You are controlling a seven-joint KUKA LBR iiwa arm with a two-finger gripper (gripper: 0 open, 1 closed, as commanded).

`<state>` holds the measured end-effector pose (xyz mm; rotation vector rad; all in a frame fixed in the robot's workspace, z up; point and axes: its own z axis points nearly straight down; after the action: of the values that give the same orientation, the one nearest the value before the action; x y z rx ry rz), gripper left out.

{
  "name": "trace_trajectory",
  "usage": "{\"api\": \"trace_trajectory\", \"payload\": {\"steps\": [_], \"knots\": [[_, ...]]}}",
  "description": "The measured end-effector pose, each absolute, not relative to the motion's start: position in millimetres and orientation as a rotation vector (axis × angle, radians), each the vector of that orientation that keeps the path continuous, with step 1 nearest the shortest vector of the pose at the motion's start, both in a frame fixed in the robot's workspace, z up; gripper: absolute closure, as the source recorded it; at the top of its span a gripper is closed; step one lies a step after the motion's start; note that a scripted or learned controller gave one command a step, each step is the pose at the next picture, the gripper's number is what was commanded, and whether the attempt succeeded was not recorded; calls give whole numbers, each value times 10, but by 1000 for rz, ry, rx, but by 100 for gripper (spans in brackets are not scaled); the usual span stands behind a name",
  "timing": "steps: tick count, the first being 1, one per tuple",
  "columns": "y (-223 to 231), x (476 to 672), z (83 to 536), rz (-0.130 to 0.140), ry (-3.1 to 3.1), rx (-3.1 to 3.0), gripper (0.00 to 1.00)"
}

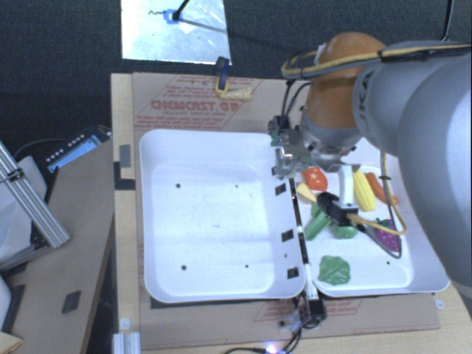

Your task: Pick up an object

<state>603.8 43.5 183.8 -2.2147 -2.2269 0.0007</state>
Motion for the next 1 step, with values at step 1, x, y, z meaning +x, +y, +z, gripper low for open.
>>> {"api": "trace_trajectory", "payload": {"steps": [1], "knots": [[480, 5549, 3513, -24, -2236, -2221, 100]]}}
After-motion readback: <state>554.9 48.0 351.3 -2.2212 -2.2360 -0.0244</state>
